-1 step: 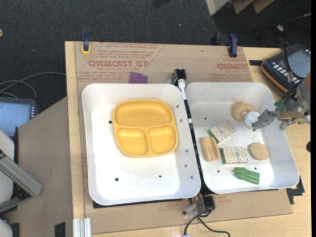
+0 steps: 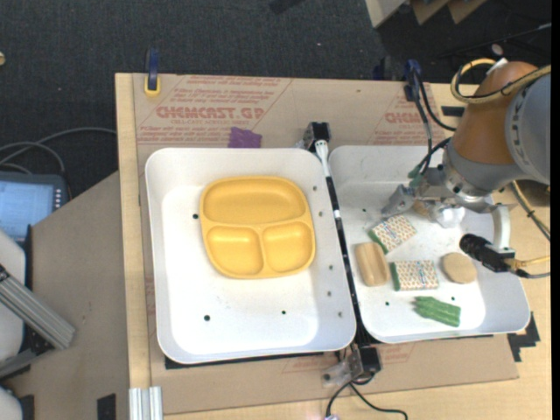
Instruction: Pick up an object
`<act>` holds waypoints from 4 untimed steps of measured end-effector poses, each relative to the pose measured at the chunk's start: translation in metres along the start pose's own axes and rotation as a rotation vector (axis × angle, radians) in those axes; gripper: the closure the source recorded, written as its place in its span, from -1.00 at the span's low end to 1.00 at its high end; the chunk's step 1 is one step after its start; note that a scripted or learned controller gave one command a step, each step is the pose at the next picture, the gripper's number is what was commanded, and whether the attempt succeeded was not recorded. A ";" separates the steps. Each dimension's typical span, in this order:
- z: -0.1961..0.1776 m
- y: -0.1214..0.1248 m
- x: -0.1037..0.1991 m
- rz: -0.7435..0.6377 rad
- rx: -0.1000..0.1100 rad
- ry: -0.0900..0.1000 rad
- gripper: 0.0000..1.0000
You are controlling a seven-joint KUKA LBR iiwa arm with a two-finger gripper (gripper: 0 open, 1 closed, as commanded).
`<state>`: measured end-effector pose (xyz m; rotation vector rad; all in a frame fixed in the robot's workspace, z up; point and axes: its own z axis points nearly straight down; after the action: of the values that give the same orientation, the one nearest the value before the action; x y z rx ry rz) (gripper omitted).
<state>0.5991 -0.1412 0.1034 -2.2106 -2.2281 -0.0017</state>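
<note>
nearby, jaws (image 2: 411, 196), state unclear, hover over patterned packets (image 2: 393, 232) beside a yellow tray (image 2: 257, 226).

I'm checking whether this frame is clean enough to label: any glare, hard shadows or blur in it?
Camera view: even, soft lighting; the white bins look bright but keep their rims and edges, faint shadows only. The yellow tray and the small items in the right bin are sharp. The gripper is dark and cluttered under the wrist, so detail there is hard to read.

A yellow divided plate (image 2: 257, 226) lies in the left bin (image 2: 175, 304); a purple scrap (image 2: 244, 137) lies behind it.
</note>
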 end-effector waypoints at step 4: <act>0.007 0.042 -0.017 0.007 0.002 -0.004 1.00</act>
<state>0.6415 -0.1575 0.0963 -2.2196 -2.2211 0.0040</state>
